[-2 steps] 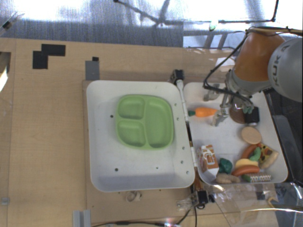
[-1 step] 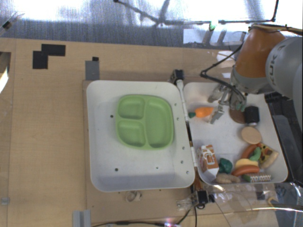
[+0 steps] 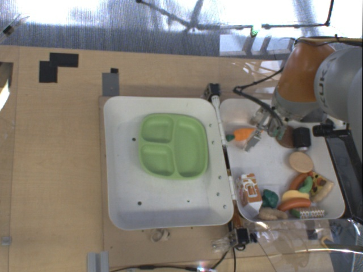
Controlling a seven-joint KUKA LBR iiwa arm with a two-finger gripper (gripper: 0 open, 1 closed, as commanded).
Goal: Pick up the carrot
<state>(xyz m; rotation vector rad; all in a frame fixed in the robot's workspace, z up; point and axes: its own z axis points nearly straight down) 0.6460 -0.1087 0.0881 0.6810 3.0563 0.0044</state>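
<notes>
The carrot is small and orange with a green top. It lies on the floor of the right bin, near the bin's upper left corner and close to the wall shared with the left bin. My gripper hangs low over the bin just to the carrot's right, touching or nearly touching its thick end. The grey arm with its orange band reaches in from the upper right. The wrist hides how the gripper meets the carrot.
The left bin holds a green compartment plate. Along the right bin's lower part lie a tan round disc, a hot dog, a pizza slice, a brown carton and a dark green piece.
</notes>
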